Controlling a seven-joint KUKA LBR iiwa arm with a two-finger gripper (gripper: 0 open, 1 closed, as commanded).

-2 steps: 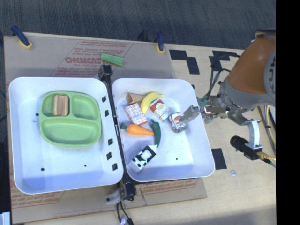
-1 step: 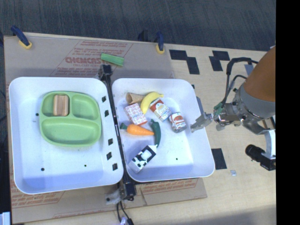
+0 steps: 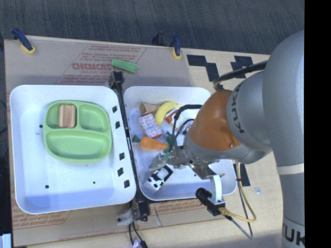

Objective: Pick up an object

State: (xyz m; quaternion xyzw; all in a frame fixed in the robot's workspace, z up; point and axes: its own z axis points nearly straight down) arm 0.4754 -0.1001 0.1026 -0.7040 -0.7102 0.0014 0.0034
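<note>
Your claw (image 3: 164,161) hangs low in the right bin (image 3: 178,192), and its fingers are too blurry to tell if they are wide or narrow. Nothing shows between them, so you are at the reaching step. A toy carrot (image 3: 151,143) lies just above the claw. Past the carrot sit a pink-and-white block (image 3: 148,124) and a banana (image 3: 165,110). A black-and-white checked piece (image 3: 160,176) lies just below the claw. Far to the claw's left, in the other bin, rests a green divided plate (image 3: 77,138). Next, you likely need to settle over one toy, maybe the carrot, and close on it.
</note>
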